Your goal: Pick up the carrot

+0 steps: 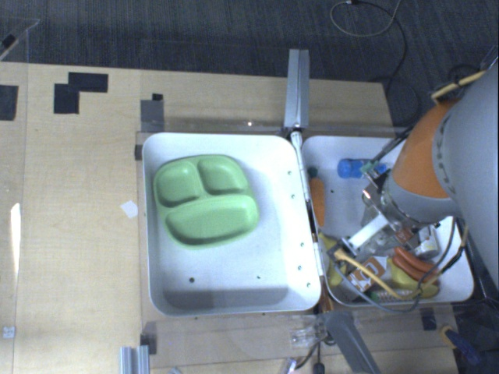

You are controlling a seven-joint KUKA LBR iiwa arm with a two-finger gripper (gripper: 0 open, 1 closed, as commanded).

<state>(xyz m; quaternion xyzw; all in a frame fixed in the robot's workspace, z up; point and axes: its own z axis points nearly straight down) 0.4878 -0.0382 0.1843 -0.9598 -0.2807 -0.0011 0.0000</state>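
A: We log the arm (460,154) over the right bin (335,150), green tray (205,199) in the left bin (226,287).
B: Carrot (317,199) lies along the right bin's left wall. Claw (373,244) low among clutter; we cannot tell its grip

Green divided tray (206,200): smooth matt plastic. White bin (226,287) under tray: glossy plastic (faint sheen). Bench (78,209): pale wood grain.
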